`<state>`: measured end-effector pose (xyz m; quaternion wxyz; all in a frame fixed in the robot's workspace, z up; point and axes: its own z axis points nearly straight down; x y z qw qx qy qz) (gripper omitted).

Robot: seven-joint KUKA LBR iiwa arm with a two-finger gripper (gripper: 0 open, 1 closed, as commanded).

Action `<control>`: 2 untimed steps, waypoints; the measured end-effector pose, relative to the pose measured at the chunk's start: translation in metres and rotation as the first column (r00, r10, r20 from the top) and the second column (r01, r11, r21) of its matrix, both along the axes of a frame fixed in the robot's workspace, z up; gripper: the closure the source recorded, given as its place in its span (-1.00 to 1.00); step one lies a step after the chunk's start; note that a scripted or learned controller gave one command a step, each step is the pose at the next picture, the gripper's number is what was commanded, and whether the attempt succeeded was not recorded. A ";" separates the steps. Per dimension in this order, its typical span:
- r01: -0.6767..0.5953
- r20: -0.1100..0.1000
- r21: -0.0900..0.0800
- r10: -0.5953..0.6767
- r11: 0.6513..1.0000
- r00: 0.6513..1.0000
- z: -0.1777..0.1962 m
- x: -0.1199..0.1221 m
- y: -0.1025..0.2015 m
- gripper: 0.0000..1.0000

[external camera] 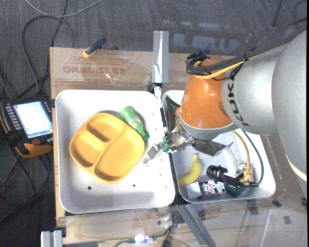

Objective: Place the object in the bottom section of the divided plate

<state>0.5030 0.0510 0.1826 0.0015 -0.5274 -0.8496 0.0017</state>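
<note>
Grey carpet surrounds a bench on which, in the left white bin [77,189], a yellow divided plate [108,145] is seen with a green object [134,121] resting against its upper right rim. At centre the gripper [161,149] is poised over the bins' shared wall; spread or pressed together cannot be told. A banana [191,171] is seen in the right bin [265,176].

A yellow divided plate [107,148] sits mid-way in the left bin [77,189] with a green object [134,120] touching its far right rim, the end effector [157,152] hovers at the bins' shared wall just beside the plate, and a banana [191,173] lies near the right bin's [265,187] front-left corner.
</note>
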 end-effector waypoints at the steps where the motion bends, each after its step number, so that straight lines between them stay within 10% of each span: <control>1: -0.185 0.006 -0.002 0.185 0.983 0.983 0.125 0.101 0.045 -1.00; 2: 0.000 0.006 -0.002 0.000 1.000 1.000 0.246 0.048 0.079 -1.00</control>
